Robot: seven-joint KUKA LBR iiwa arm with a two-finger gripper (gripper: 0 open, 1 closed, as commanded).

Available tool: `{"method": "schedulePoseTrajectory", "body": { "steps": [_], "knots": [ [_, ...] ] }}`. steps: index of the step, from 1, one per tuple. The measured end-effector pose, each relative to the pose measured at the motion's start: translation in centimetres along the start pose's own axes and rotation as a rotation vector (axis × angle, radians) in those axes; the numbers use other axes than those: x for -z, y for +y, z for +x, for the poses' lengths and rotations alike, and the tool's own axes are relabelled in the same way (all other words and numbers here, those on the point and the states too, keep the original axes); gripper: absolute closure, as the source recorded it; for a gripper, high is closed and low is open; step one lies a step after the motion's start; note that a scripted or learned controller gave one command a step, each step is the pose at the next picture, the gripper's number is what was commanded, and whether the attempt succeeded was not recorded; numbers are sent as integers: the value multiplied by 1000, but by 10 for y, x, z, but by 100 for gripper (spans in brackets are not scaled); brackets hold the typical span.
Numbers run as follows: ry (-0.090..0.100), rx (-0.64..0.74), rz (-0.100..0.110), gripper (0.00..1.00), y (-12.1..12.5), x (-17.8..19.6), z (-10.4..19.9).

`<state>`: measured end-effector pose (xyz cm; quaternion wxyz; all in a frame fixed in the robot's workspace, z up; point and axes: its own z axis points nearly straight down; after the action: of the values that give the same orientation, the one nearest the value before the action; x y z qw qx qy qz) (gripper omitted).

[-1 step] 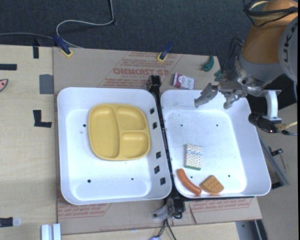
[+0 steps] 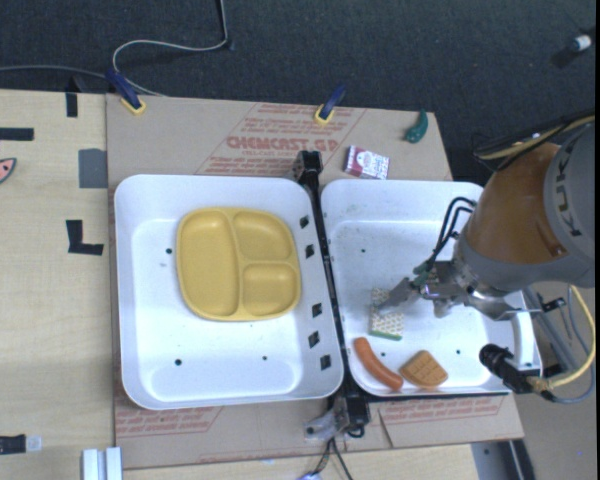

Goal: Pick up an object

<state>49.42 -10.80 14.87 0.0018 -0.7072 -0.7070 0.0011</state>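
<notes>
Where the arm reaches into the right bin [image 2: 420,193], tool [image 2: 392,301] over a waffle piece [image 2: 387,322], finger state unclear, hot dog [image 2: 377,364] nearby.

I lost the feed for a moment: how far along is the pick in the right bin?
Done: the arm has reached into the right bin. In hand: the gripper sits low over the small pale waffle-like piece, though a grasp can't be confirmed. Left: lifting it. The sausage and tan cracker-like piece lie untouched, and the yellow tray rests in the left bin.
</notes>
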Motion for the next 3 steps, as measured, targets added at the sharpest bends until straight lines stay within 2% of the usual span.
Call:
{"method": "schedulePoseTrajectory", "body": {
  "steps": [1,2,3],
  "knots": [
    [-1,0,-5,0,24,-63,3],
    [-2,2,-10,0,67,-62,14],
    [-3,1,-10,0,51,-62,13]
  ]
}}
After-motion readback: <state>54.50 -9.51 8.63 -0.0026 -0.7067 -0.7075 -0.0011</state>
